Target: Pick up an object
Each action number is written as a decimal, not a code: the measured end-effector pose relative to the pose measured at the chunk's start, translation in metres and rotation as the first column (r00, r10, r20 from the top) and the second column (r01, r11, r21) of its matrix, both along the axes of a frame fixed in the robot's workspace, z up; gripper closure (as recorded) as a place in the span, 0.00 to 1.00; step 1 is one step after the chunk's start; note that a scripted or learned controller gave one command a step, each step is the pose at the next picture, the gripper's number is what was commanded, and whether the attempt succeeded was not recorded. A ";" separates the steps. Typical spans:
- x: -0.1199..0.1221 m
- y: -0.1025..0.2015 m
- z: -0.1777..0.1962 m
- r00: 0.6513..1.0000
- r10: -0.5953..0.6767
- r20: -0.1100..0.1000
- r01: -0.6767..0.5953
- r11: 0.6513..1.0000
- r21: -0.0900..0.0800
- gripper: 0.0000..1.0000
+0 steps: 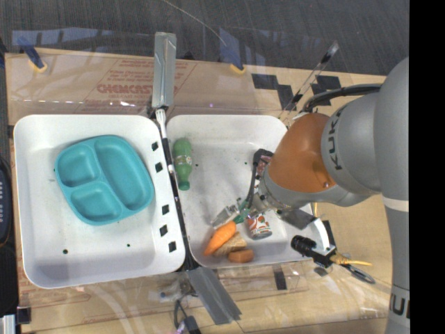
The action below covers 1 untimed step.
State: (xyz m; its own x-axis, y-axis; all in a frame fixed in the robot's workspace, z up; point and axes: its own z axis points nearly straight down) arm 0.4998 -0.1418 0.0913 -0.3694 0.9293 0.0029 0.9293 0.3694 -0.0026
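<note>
Arm's orange wrist band sits highest, over the right bin. Gripper hangs low just above-right of the carrot, whose long axis runs lower-left to upper-right. Small can just beside. Can't tell finger opening; nothing visibly held.

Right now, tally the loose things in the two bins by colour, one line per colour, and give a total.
Teal: 1, the divided plate in the left bin.
Green: 1, the bottle in the right bin.
Orange: 1, the carrot.
Brown: 1, the small oval piece beside the carrot.
Red and white: 1, the small can near the gripper.
Total: 5
</note>
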 end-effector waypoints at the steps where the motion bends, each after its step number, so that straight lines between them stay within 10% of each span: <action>1: -0.012 -0.068 0.002 0.950 -0.313 0.007 0.313 0.950 -0.002 0.00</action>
